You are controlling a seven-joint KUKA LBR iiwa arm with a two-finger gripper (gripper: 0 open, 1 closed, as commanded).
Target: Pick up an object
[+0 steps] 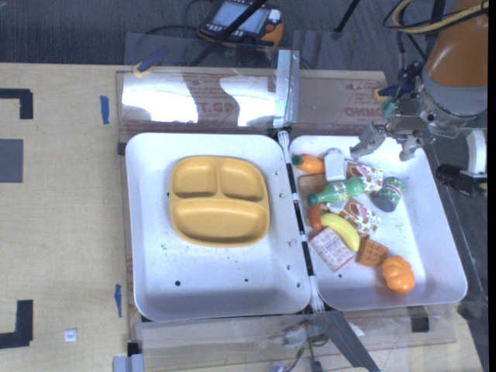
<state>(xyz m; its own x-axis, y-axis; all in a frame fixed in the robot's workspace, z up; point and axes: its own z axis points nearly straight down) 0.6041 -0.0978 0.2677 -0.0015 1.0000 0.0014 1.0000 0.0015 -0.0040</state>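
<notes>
The right bin (442, 231) holds a pile of toy food: a small carrot (311, 163), a white cup (335, 165), a green bottle (339, 193), a banana (341, 229), a waffle (371, 252), an orange fruit (398, 274), a dark round can (388, 194) and some printed packets (332, 249). My gripper (390, 143) hangs over the far edge of this bin, above the pile and apart from it. Its two fingers (367, 143) are spread, and nothing sits between them.
The left bin (147, 231) bears a yellow divided plate (220, 200). A clear wall with a metal post (284, 87) stands behind both bins. A handheld controller (239, 22) lies beyond it. Cables (422, 6) hang near the arm at the upper right.
</notes>
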